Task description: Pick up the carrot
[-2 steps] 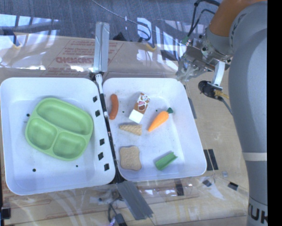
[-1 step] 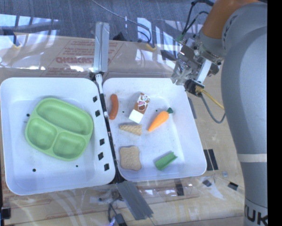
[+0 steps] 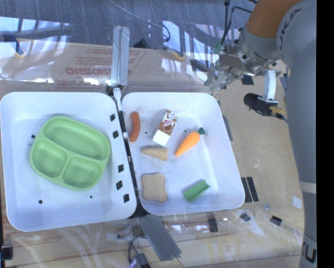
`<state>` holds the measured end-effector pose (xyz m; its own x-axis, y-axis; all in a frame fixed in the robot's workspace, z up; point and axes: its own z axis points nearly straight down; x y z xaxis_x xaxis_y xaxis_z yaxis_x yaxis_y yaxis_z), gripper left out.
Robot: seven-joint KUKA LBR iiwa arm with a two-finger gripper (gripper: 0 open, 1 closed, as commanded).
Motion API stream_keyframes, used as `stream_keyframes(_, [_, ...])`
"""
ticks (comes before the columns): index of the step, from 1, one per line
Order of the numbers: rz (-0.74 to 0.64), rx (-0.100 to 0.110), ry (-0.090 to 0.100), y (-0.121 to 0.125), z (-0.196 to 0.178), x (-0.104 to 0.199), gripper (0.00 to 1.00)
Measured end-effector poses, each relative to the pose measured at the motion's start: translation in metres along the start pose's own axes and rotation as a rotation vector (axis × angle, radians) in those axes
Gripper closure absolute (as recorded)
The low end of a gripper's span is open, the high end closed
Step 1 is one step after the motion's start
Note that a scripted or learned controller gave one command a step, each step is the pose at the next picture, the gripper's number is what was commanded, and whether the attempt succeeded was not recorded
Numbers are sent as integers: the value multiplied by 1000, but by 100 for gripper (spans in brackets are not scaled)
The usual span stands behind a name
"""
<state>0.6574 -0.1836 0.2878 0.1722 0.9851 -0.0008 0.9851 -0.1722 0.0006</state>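
An orange carrot [image 3: 188, 143] with a green top lies tilted in the right bin [image 3: 225, 166], right of the middle, with its top pointing up and right. My gripper [image 3: 216, 84] hangs over the bin's far right corner, above and to the right of the carrot and well apart from it. Nothing is seen held in it.
The right bin also holds a red sausage [image 3: 135, 125], a small milk carton [image 3: 165, 128], a waffle piece [image 3: 155, 152], a toast slice [image 3: 154, 187] and a green block [image 3: 196, 190]. A green divided plate [image 3: 70, 151] lies in the left bin [image 3: 10, 194].
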Motion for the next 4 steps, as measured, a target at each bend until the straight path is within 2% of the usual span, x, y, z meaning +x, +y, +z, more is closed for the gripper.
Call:
stream_keyframes(1, [-789,4,2,0,7,-4,100])
stream_keyframes(2, [-1284,0,-1,5,11,-26,100])
stream_keyframes(3, [-611,4,1,-8,21,-29,100])
stream_keyframes(4, [-1057,-3,-3,5,9,-24,100])
